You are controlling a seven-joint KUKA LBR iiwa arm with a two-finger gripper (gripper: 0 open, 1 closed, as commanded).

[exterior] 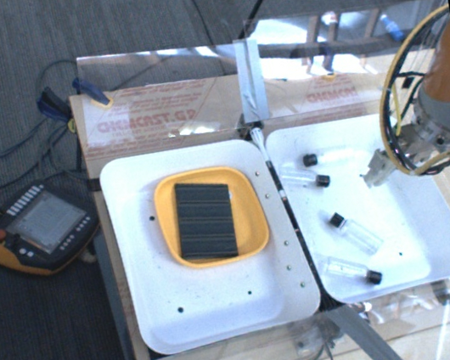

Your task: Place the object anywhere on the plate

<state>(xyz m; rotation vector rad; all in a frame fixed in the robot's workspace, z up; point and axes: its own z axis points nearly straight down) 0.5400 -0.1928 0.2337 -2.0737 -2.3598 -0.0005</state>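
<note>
White bins (146, 318): vials (353, 231) left of end effector (376, 170), its grip state indiscernible.

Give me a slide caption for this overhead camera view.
Dark ribbed rectangular block lies on the yellow plate; gripper over right bin's vials.

You were in a robotics lab: teach pendant (40, 229) and cables (5, 153) lay beside the bins (232, 320).

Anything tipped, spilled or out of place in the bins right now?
Nothing looks spilled or broken. The clear vials with black caps lie on their sides at different angles in the right bin. The dark ribbed block lies flat within the yellow plate in the left bin.
</note>
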